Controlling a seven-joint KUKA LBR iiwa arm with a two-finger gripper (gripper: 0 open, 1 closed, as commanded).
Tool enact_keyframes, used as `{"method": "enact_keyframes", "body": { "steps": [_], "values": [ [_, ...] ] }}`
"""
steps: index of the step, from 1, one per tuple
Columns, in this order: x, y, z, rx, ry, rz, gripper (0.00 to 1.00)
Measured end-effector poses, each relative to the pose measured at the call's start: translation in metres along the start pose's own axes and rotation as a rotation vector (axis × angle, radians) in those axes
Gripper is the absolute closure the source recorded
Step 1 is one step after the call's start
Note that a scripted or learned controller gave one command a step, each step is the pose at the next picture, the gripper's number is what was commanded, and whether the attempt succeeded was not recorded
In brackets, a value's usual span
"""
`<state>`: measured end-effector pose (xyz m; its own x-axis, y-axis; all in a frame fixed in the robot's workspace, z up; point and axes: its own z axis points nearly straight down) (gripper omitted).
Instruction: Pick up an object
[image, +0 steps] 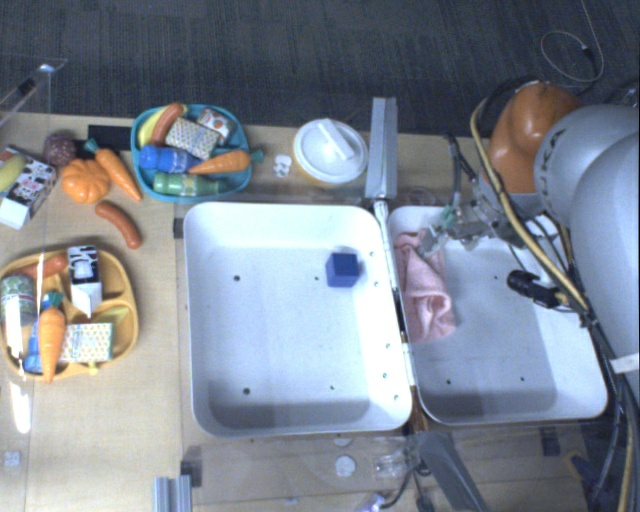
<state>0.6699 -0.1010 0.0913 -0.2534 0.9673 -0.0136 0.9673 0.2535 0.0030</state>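
A small blue cube (343, 268) lies in the left white bin (250, 390), toward its upper right. A crumpled pink cloth (427, 295) rests against the left wall of the right white bin (520, 400). My gripper (447, 231) hangs over the right bin's top left corner, just above the upper end of the pink cloth. It is dark and tangled with cables, and I see nothing held in it. The grey arm with its orange band (528, 122) comes in from the upper right.
A blue bowl (148, 180) of toy food and a white lidded dish (330, 150) stand behind the left bin. A yellow plate (125, 310) of toys sits at far left, with a pumpkin (83, 180), carrot and sausage (120, 224) loose on the bench. Cables (535, 285) cross the right bin.
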Motion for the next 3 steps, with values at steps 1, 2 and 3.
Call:
{"method": "enact_keyframes", "body": {
  "steps": [1,2,3],
  "values": [
    [0.007,-0.091,0.000,-0.011,0.008,-0.196,0.00],
    [0.021,-0.059,0.000,-0.013,0.007,-0.240,0.00],
    [0.022,-0.056,-0.012,-0.018,0.008,-0.241,1.00]
  ]
}}
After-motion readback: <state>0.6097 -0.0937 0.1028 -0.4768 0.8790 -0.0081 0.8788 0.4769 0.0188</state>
